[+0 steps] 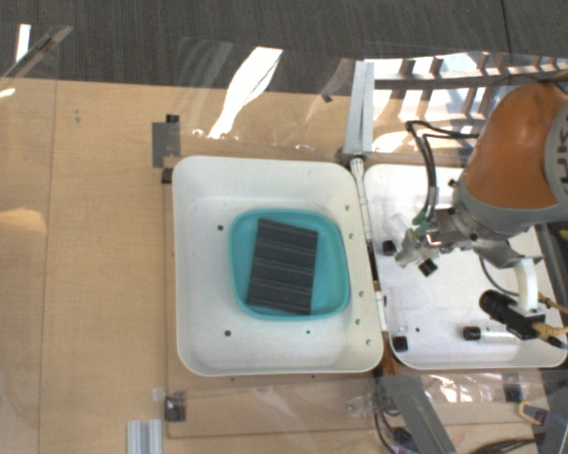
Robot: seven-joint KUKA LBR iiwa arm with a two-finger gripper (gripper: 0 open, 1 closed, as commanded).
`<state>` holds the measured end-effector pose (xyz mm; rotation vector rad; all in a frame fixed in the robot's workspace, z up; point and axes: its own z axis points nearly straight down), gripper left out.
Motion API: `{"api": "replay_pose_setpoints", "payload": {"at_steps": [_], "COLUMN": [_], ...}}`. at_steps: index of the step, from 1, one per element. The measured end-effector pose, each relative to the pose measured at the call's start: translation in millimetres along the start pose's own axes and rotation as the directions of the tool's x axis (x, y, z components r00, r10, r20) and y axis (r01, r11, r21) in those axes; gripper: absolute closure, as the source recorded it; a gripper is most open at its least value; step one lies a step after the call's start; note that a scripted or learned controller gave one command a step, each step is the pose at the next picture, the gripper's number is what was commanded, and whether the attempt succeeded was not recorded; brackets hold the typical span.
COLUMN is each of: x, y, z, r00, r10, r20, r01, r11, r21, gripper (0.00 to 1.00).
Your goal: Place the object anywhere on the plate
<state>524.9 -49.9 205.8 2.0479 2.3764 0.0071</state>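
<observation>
Over the right bin: the hand sits low above the white floor, near that bin's left wall, carried by the grey arm with its orange band.
Hand state: cannot tell whether spread or pressed together; the wrist and cabling cover most of it.
Hand contents: nothing is visible between its tips.
Arm: enters from the right, the orange band bulking large above and to the right of the hand.
Right bin: shallow, white, lying directly beneath the hand.
Left bin: shallow, white, just left of the hand across the divider between the two bins.
Plate: teal, rounded square, lying flat in the middle of the left bin, to the left of the hand.
Object: dark grey ribbed rectangular block, lying flat on the plate, slightly rotated, well left of the hand and apart from it.
Object position on plate: within the rim, roughly central, teal showing on all sides.
Counter: light wood, carrying both bins, stretching far left of the hand.
Cables: black leads loop above the hand and trail to its lower right.
</observation>
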Motion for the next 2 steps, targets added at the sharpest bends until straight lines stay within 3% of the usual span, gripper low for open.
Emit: {"api": "replay_pose_setpoints", "payload": {"at_steps": [1,2], "x": [77.9,77.5], "y": [7.0,7.0], "z": [8.5,8.3], "r00": [0.959,0.96], "r10": [-0.282,-0.28], "r20": [-0.001,0.0], "r01": [0.282,0.28], "r11": [0.959,0.96], "r21": [-0.002,-0.002], "gripper": [1.0,0.0]}}
